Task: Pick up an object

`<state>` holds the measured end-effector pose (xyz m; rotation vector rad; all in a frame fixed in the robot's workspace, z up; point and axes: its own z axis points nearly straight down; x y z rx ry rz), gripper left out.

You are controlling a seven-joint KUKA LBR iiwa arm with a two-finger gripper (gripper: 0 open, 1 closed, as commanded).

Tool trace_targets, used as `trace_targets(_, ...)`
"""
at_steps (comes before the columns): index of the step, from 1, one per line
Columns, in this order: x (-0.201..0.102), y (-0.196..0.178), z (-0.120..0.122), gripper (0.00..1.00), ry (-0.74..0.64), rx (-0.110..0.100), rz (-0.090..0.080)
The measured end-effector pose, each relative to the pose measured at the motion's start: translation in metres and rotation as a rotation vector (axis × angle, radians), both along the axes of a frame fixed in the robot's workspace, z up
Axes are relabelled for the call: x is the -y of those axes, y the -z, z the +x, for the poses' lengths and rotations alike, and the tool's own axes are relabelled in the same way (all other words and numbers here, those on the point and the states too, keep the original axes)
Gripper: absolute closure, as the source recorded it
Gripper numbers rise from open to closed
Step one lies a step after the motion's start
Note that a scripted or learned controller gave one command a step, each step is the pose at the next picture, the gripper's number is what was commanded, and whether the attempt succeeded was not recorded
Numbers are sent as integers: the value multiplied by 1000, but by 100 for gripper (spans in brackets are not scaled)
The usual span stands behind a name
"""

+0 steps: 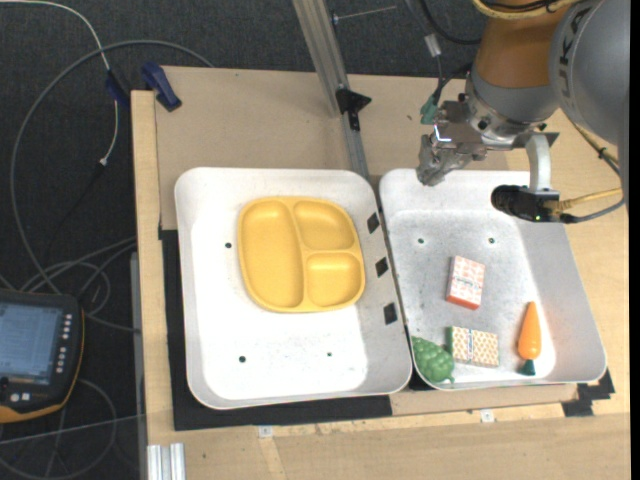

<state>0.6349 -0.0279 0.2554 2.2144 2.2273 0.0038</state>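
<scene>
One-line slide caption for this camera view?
Gripper over right bin's far rim; carrot, two boxes, green toy inside; yellow tray in left bin.

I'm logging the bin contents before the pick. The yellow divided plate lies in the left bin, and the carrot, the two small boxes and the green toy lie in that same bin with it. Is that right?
Not quite. The camera view shows the yellow divided plate in the left bin, but the carrot, the two small boxes and the green toy lie in the right bin, not with the plate.
</scene>
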Motion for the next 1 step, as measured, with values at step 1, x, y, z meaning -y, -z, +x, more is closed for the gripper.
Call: trace_targets(1, -58, 15, 4, 100, -1, -5, 1)
